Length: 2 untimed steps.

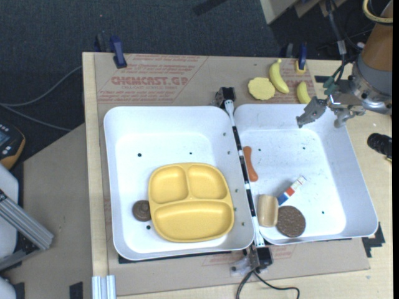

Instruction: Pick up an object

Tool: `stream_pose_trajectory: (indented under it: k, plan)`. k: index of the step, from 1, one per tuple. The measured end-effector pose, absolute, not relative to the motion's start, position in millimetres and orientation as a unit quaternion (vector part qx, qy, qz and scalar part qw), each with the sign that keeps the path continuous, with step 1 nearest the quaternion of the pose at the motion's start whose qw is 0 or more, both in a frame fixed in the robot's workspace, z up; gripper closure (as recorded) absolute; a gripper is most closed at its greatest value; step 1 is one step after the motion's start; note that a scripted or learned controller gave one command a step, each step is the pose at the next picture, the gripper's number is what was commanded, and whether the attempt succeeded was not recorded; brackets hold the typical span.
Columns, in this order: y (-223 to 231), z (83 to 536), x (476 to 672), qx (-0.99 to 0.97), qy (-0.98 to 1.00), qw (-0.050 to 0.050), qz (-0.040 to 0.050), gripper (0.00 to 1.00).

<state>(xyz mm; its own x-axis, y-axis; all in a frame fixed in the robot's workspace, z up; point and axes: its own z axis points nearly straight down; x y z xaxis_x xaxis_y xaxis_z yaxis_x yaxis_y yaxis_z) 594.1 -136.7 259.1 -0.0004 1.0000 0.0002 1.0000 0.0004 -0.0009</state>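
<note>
Several small pieces in right bin (pixel 349 167); orange hot dog (pixel 250 163) likely light, stiff, slightly slick, best pinched midway across. Gripper (pixel 324 111) at far edge, open, empty.

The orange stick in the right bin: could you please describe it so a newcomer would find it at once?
Start at the right bin and go to its left wall, beside the divider between the bins. The orange stick lies there alone, running along that wall. It is slim and orange-red, unlike the tan cup and brown cookie nearer the front.
</note>
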Motion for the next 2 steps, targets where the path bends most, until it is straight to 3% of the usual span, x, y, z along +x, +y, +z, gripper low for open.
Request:
stream_pose_trajectory:
  k: [2]
  plan:
    - [-125.2, 80.1, 497.8, -0.708, -0.706, 0.004, 0.0019, 0.0]
